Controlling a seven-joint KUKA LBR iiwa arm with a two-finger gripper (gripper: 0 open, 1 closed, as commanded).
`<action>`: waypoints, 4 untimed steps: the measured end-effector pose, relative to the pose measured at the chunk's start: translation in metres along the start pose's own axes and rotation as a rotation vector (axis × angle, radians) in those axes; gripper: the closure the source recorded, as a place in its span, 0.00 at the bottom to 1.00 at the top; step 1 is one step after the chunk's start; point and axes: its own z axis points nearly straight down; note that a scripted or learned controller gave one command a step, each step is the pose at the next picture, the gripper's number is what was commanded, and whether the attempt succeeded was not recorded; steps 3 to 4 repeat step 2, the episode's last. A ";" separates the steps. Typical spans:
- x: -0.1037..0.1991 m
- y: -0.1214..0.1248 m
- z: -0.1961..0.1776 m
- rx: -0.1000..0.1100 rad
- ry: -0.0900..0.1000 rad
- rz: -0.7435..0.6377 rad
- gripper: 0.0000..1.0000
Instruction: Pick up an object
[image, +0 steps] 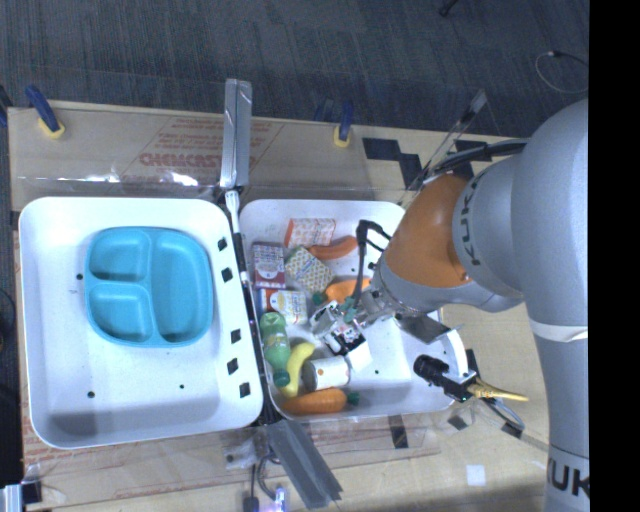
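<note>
Objects crowd the right-hand white bin (420, 392) — a jumble of small packaged foods and toy produce filling its left half. Along the near edge lies an orange carrot (316, 402), with a white can (326, 375) on its side just above it and a yellow banana (297, 360) beside a green bottle (273, 330). Farther back sit a small red-and-white box (267, 262), a patterned carton (306, 269) and an orange-topped box (311, 232), with another carrot-like orange piece (335, 247) near them. The gripper (340, 328) hangs low over the middle of this pile, close above the white can; whether it is spread or closed cannot be told from this angle, and nothing is visibly between its tips. Behind it the arm's orange band (430, 240) and grey link (540, 220) cover the bin's right side. The left white bin (50, 400) holds a blue divided tray (150, 285).
</note>
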 end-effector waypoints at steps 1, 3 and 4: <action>-0.010 -0.008 -0.047 0.000 0.001 0.129 1.00; 0.024 0.042 -0.117 0.001 0.002 0.193 1.00; 0.024 0.042 -0.117 0.001 0.002 0.193 1.00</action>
